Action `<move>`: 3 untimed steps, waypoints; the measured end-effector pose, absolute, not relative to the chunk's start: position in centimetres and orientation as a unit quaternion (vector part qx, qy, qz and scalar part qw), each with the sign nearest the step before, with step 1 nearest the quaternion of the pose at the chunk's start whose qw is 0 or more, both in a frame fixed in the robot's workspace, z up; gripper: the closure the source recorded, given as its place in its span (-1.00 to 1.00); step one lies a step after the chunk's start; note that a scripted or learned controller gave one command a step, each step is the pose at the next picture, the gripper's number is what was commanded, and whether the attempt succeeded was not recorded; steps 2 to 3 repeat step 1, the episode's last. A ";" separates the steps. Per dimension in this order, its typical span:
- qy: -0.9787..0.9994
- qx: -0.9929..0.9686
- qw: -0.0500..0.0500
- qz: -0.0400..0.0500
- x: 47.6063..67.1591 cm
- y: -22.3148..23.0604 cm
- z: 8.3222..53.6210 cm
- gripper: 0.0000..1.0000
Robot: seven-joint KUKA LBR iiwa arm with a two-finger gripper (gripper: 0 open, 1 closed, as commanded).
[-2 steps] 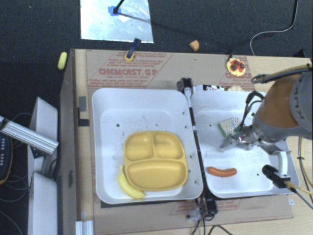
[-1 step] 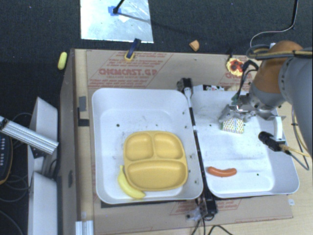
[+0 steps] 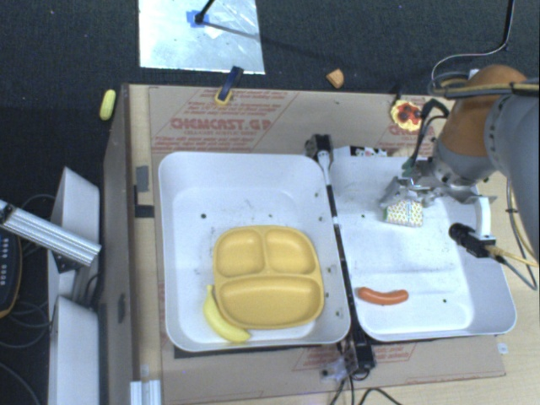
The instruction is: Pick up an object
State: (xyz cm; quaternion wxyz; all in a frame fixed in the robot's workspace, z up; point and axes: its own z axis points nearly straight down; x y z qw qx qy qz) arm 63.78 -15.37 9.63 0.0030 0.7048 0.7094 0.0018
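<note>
Two white bins on cardboard-topped bench [image 3: 253, 121] — left bin [image 3: 181, 226] with yellow divided tray [image 3: 268, 275], banana [image 3: 221, 317]; right bin [image 3: 439, 310] with hot dog [image 3: 382, 295], patterned packet [image 3: 405, 213] under gripper [image 3: 407, 191] — finger state unclear.

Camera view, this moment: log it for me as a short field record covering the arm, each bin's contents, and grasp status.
arm: reaches in from the right, gripper low over the right bin
under gripper: small patterned object, touching or just below it
right bin also holds: hot dog near the front
left bin: yellow divided tray, banana at its front left edge
grasp status: cannot tell
</note>
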 end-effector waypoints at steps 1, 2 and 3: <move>0.709 0.705 0.001 0.002 62.0 -8.3 16.4 1.00; 0.709 0.705 0.001 0.002 62.0 -8.3 16.4 1.00; 0.709 0.705 0.001 0.002 62.0 -8.3 16.4 1.00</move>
